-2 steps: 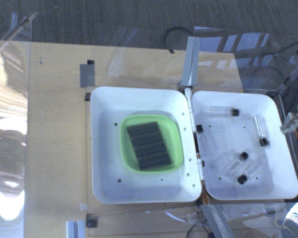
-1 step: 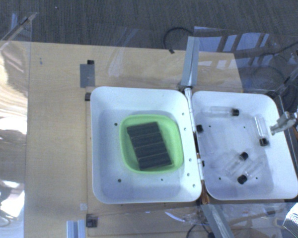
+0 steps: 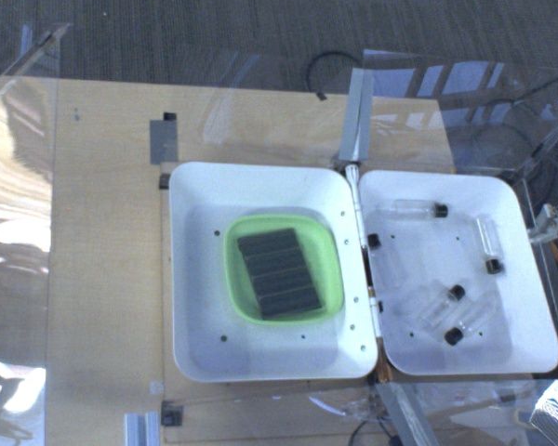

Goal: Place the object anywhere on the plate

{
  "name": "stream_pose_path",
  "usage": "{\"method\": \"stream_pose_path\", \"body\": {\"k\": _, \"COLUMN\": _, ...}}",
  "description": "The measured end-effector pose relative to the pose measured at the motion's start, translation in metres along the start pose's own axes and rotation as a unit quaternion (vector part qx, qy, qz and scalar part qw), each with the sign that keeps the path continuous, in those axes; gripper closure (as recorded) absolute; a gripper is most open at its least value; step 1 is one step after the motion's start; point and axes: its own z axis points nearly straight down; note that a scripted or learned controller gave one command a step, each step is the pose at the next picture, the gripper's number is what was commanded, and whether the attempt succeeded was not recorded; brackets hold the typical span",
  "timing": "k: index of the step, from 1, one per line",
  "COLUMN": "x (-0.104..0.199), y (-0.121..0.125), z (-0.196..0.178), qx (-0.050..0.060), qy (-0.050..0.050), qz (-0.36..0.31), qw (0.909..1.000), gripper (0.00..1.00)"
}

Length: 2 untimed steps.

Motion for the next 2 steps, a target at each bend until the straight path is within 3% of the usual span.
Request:
{"method": "stream_pose_path", "body": {"k": 1, "x": 0.0782, "y": -0.0017, "z": 0.1252, "qx": 0.008, "qy": 0.005, "qz": -0.03, "qw": 0.9995, "gripper": 1.0}}
{"method": "stream_pose_path", "body": {"k": 2, "x": 0.078, "y": -0.0018, "z": 0.125, "qx": 0.008, "qy": 0.005, "qz": -0.03, "qw": 0.9995, "gripper": 0.0}}
